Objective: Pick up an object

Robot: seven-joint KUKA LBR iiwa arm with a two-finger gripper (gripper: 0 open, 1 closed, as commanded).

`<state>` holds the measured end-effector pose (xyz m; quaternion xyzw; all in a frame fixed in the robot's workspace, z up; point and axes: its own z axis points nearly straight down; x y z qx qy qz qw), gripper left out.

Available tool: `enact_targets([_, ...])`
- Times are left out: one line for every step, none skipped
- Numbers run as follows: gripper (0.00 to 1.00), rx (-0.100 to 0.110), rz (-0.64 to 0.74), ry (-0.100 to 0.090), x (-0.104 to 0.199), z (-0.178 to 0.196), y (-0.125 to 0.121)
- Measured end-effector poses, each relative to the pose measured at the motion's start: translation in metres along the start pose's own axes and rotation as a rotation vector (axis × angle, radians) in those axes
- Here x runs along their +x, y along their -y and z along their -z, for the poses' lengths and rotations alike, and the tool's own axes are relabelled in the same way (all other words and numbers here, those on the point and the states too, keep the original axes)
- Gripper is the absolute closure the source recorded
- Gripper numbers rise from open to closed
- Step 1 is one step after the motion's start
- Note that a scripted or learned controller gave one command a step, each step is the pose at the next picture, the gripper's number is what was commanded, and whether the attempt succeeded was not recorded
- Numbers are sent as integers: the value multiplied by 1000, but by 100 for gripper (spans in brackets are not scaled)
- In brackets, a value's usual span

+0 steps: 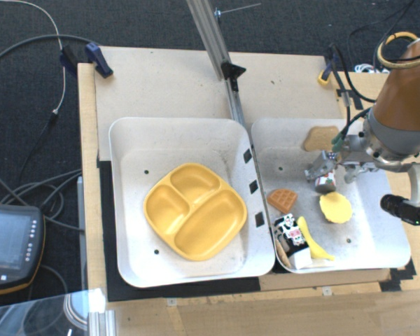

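Nearest in the right bin (378,257) there's a banana (313,242) next to a little cow-print toy (288,229), then a yellow round piece (334,208) and a waffle (283,200), while the left bin holds a yellow divided plate (195,211). The gripper (325,174) sits low just past the yellow piece, and honestly I can't tell if it's clenched or released. Looks like the reaching-down step to me; next it needs to settle on one object, with a tan bread slice (320,138) farther back.

Hand (325,176) low in right bin (378,257) — above yellow disc (335,208).
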<state>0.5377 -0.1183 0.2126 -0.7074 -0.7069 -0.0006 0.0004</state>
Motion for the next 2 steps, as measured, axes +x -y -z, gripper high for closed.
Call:
enact_targets([0, -11, 3, 5, -25, 176, -35])
enact_targets([0, -6, -3, 7, -90, 202, -109])
